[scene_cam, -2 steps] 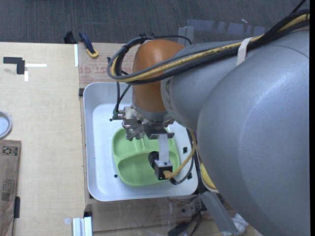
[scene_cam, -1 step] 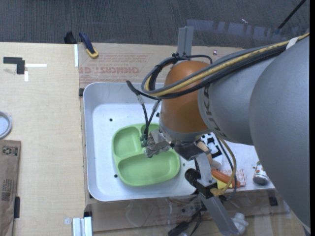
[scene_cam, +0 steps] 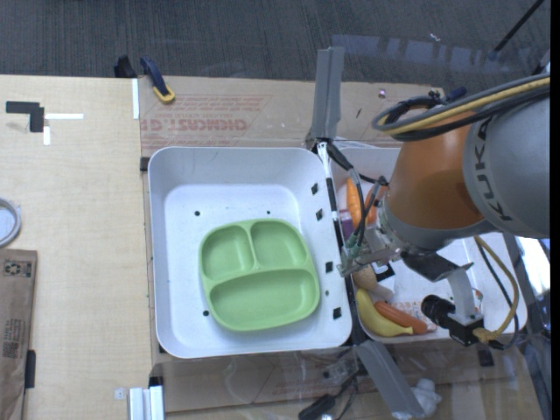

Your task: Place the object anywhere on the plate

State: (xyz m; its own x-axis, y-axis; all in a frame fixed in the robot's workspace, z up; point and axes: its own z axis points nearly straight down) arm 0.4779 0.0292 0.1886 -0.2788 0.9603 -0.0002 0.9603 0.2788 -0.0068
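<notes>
A light green plate [scene_cam: 259, 273] with three compartments lies in the left white bin [scene_cam: 175, 234], slightly towards its front. Nothing rests on it. My arm, grey with an orange band [scene_cam: 437, 182], reaches down into the right bin. The gripper [scene_cam: 367, 256] is low at that bin's left side, close to the wall between the bins, and the wrist hides most of it. Just below it lie a yellow banana [scene_cam: 372, 315] and an orange carrot-like piece [scene_cam: 401, 316]. Another orange object [scene_cam: 353, 201] shows just above the gripper, partly hidden.
A grey post [scene_cam: 328, 90] stands at the back between the bins. Cables [scene_cam: 437, 108] loop over the arm. A blue and yellow clamp [scene_cam: 156, 80] lies on the cardboard behind the left bin. A tape roll [scene_cam: 7, 224] sits at the far left bench edge.
</notes>
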